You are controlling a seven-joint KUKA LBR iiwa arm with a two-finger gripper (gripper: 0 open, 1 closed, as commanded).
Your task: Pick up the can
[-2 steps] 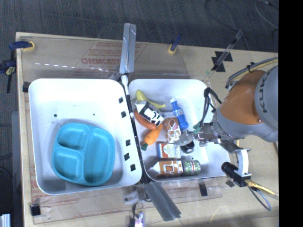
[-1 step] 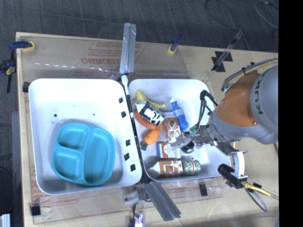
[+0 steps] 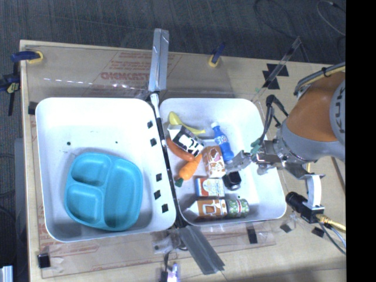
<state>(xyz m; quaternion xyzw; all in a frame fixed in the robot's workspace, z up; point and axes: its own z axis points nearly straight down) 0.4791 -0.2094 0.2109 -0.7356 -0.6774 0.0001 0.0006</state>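
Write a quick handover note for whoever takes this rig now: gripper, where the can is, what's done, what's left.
Gripper: low in the right bin, by the blue bottle and a small black object; no sign it holds anything.
Can: on its side along the right bin's near wall, below the small carton.
Done: nothing lifted yet.
Left: move to the can, grip it, raise it.
Blue tray sits in the left bin.

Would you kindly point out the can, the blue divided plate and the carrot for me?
can (image 3: pixel 222 207), camera view, on the middle of its side as it lies flat.
blue divided plate (image 3: pixel 104 190), camera view, on the ridge between compartments.
carrot (image 3: pixel 189 169), camera view, on its orange body.
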